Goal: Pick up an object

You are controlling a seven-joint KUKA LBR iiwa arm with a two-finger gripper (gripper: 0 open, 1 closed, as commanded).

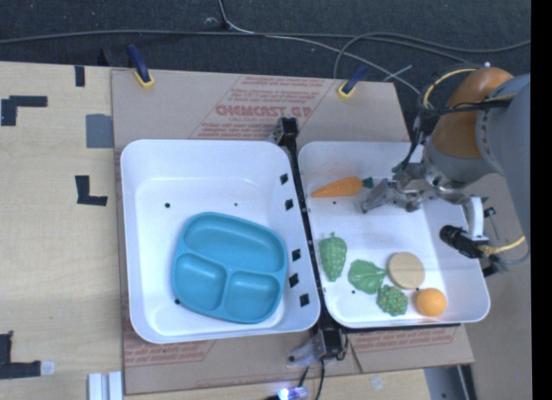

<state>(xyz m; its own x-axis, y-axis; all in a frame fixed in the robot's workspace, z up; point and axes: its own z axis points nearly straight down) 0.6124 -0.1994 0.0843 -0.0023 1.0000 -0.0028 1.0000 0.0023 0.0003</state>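
Note:
The right bin [448, 312] holds several toys. An orange carrot [337, 187] lies near its far left, thick end pointing right. Nearer the front are a green leafy piece [333, 255], a second green leaf [366, 275], a small broccoli-like piece [392, 301], a beige disc [405, 269] and an orange ball [429, 302]. My gripper [371, 197] is low in this bin, just right of the carrot's thick end, with its tip pointing left. I see nothing held in it.
The left bin [138, 174] holds a blue divided tray [229, 267]. A black divider clip strip [297, 217] runs between the two bins. The arm's orange band [466, 114] hangs over the right bin's far right corner. Cables [362, 45] cross the back.

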